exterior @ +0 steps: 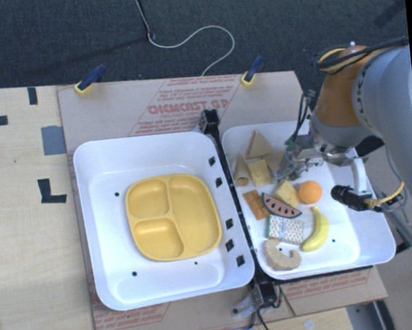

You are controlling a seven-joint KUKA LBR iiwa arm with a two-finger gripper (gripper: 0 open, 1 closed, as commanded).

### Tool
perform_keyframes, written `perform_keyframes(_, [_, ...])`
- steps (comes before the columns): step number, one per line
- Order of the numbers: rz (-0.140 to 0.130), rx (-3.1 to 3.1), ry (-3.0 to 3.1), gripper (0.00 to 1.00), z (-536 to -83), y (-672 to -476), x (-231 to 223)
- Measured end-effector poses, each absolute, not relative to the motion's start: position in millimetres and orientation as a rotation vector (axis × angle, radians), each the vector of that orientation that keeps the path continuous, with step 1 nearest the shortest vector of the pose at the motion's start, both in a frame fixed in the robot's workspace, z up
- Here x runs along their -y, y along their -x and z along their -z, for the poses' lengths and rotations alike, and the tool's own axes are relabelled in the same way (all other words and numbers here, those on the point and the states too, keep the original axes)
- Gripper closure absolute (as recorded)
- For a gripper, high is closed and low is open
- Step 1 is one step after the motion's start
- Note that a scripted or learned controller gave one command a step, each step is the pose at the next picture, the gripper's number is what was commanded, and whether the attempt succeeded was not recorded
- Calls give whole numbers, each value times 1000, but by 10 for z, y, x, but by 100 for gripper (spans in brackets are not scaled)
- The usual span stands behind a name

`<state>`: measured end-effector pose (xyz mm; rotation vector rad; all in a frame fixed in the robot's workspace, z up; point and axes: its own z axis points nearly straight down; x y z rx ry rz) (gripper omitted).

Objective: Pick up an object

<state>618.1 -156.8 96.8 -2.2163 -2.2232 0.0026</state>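
My gripper (289, 166) hangs low over the middle of the right bin (369, 250), just above and between a pale yellow block (259, 171) and a yellow cheese wedge (287, 191). Nothing shows as gripped. An orange (310, 191) sits right of the wedge. A watermelon slice (280, 205), a brown cracker (254, 204), a checkered square (285, 228), a banana (315, 231) and a round bread piece (282, 254) lie towards the front. A tan triangular piece (259, 144) and a small cone-like piece (241, 170) lie at the back left.
The left bin (101, 208) holds a yellow divided plate (173, 217). A black-clipped divider wall (227, 195) separates the two bins. The arm (346, 102) enters from the right, over the right bin's back corner. Cardboard lies under both bins.
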Motion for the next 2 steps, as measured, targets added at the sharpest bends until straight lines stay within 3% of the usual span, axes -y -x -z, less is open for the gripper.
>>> perform_keyframes(2, [3,2225,2223,100,-2049,-6342,1676])
